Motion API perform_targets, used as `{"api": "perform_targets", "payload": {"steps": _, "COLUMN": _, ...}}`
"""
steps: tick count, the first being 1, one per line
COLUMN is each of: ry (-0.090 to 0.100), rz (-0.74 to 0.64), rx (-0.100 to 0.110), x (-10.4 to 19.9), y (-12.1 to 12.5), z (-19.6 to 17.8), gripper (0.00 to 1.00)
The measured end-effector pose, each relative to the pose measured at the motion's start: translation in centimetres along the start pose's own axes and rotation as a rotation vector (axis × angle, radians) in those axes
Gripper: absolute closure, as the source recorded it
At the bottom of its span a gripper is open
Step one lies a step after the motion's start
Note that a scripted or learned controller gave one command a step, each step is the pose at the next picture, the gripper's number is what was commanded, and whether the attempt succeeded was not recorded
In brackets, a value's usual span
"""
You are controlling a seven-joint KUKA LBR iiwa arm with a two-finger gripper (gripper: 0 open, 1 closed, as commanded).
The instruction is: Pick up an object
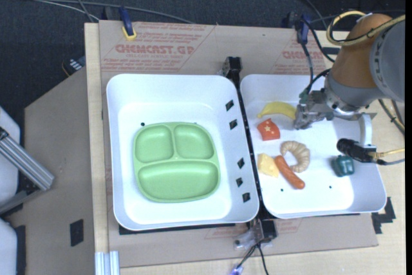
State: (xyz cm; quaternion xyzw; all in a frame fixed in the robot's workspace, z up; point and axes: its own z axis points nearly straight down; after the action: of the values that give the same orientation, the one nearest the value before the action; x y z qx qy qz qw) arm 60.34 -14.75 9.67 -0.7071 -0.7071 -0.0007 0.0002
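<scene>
Hovering in the right bin (360, 199), the gripper (308, 114) sits just beside the banana (278, 110); finger state cannot be told. Straddle the banana squarely before closing, I'd judge.

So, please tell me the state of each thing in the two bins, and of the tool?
Green tray: flat in the left bin, compartments bare.
Banana: lying in the right bin, beside the tool.
Red piece: lying free.
Shrimp: lying curled, untouched.
Carrot: lying next to the shrimp.
Yellow piece: lying beside the carrot.
Teal object: lying apart, near the right wall.
Tool: low over the right bin, nothing visibly held.
</scene>
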Motion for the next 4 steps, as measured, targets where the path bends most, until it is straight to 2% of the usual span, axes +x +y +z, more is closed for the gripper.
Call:
{"api": "perform_targets", "payload": {"steps": 3, "ry": -0.003, "rz": -0.001, "rx": -0.007, "x": -0.4, "y": -0.6, "z": -16.2, "gripper": 1.0}}
{"api": "perform_targets", "payload": {"steps": 4, "ry": 0.002, "rz": -0.006, "rx": 0.003, "x": 5.8, "y": -0.5, "z": -15.3, "gripper": 1.0}}
